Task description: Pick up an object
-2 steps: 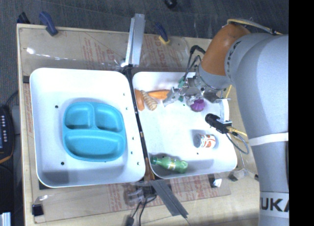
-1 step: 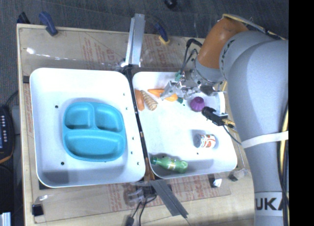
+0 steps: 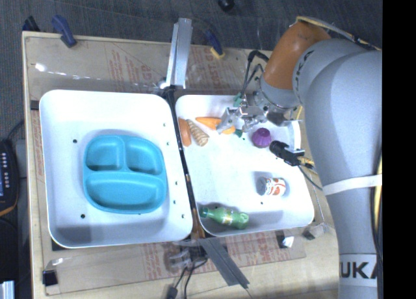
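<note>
My gripper hangs over the far end of the right bin, just right of an orange carrot. A small orange bit shows at its fingertips, and I cannot say whether it is held. A purple ball lies just right of the gripper. A tan bread-like piece and an orange sausage shape lie at the bin's far left. A tipped can rests near the right wall. A green bottle lies along the near wall.
The left bin holds a blue divided tray. A metal bar rises between the bins at the back. The arm's grey body covers the bench's right side. Blue clamps grip the back edge.
</note>
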Controlling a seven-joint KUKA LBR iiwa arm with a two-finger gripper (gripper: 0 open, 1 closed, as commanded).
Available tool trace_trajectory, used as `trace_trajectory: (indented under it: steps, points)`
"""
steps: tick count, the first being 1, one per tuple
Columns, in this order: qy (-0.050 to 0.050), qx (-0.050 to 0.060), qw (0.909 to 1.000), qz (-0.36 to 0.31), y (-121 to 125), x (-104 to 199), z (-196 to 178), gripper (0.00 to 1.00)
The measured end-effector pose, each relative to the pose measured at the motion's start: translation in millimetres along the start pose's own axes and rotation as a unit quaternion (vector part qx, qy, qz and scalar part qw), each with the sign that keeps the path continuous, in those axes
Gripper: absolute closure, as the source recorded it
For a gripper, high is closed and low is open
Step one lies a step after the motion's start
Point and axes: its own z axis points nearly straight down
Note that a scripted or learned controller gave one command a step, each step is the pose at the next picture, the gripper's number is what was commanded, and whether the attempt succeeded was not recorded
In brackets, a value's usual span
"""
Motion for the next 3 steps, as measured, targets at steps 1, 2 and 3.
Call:
trace_trajectory:
  steps: [1, 2, 3]
  points:
    - [0.000, -0.007, 1.0000, 0.005, 2.1, 43.0, -78.4, 1.00]
    - [0.000, -0.007, 1.0000, 0.005, 1.9, 43.0, -77.8, 0.00]
    - [0.000, -0.004, 1.0000, 0.006, -40.2, -2.1, 9.8, 0.00]
